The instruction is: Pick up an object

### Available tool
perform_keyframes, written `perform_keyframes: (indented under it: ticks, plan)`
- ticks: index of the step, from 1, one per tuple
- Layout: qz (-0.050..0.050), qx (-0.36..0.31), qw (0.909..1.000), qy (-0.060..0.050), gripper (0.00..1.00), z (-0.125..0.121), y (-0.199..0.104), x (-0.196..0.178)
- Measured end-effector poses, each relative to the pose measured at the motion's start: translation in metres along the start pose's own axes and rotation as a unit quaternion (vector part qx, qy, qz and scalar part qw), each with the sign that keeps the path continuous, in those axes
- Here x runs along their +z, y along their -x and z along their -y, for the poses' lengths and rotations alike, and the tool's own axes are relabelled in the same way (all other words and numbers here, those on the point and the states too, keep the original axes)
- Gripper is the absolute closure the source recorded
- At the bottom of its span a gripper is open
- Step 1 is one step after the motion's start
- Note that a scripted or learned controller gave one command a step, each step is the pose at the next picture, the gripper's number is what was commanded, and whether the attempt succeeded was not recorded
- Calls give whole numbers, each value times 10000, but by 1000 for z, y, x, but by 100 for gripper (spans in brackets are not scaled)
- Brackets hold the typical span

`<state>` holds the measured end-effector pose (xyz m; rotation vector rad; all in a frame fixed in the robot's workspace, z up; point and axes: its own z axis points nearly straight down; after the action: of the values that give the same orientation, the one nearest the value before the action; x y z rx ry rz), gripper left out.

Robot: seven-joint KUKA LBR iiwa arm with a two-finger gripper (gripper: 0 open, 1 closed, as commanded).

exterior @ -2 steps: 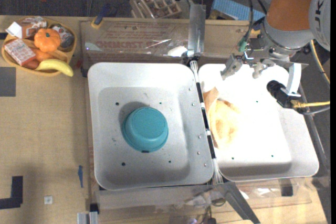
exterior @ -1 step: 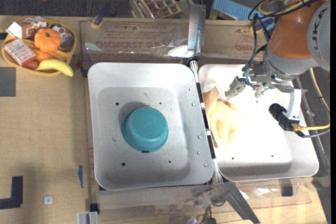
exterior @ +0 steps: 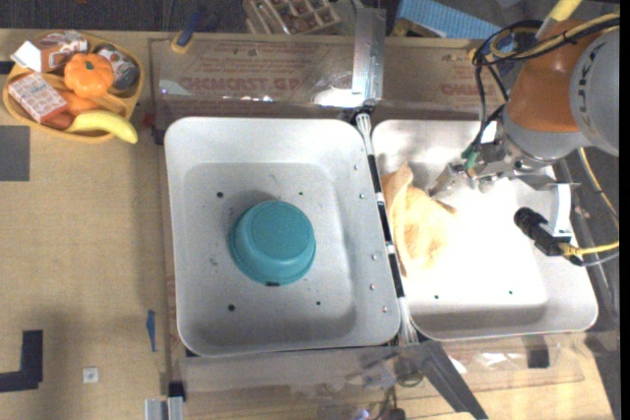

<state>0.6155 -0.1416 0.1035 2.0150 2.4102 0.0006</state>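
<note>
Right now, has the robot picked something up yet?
Not yet. The gripper is down in the right bin, at the tan cloth, so the reach looks done. The cloth lies on the bin floor, unlifted. The teal bowl sits untouched in the left bin.

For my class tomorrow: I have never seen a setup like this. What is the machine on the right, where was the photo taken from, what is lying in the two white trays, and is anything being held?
The photo comes from one fixed camera above the bench, looking down at a slant. The machine is a robot arm, grey with an orange band, reaching in from the right. At its end sits a two-finger gripper, hovering over the right bin. That bin holds a crumpled tan cloth against its left wall. The left bin holds a teal bowl, upside down. Off to the far left, a yellow dish of toy food sits on the bench. Nothing is visibly between the fingers; the gripper tip is just at the cloth's upper edge.
</note>
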Motion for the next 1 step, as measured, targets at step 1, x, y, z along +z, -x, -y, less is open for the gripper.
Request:
perform_keyframes:
  ticks: [1]
  plan:
    - [18, -300, 9995, 63, 0, 29, -8, 12]
